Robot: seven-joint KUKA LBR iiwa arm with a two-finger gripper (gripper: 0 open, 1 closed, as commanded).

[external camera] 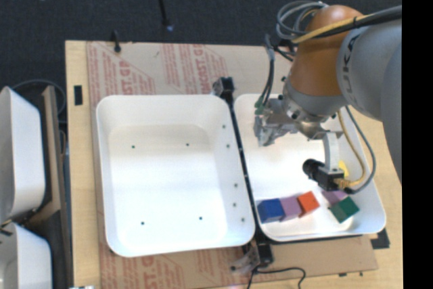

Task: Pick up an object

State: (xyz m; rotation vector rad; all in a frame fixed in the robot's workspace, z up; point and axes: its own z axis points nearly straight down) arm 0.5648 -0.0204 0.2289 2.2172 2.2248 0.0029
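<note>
I see the arm point(338, 71) reaching in from the right, its orange band above the wrist, over the right bin point(284, 169). The hand point(265, 135) hangs over the upper-left part of that bin, near the divider between the two bins. I can't tell if the hand is released or clenched; it's too small and blurred from here, and I see no object at it.

The objects sit in a row along the right bin's near edge: blue block point(270, 210), then purple block point(291, 206) touching it, then orange block point(308, 202) just beside. Further right a green block point(344, 209) in the near-right corner, with a pale purple piece point(334, 196) just behind it. A small yellow bit point(342, 168) shows behind a black part point(321, 172) hanging from the arm with cables. All blocks are well apart from the hand.

The left bin point(169, 172) is white with a few dark dots on its floor. Both bins rest on a cardboard sheet point(155, 71) with red print, on the bench point(81, 145).
</note>
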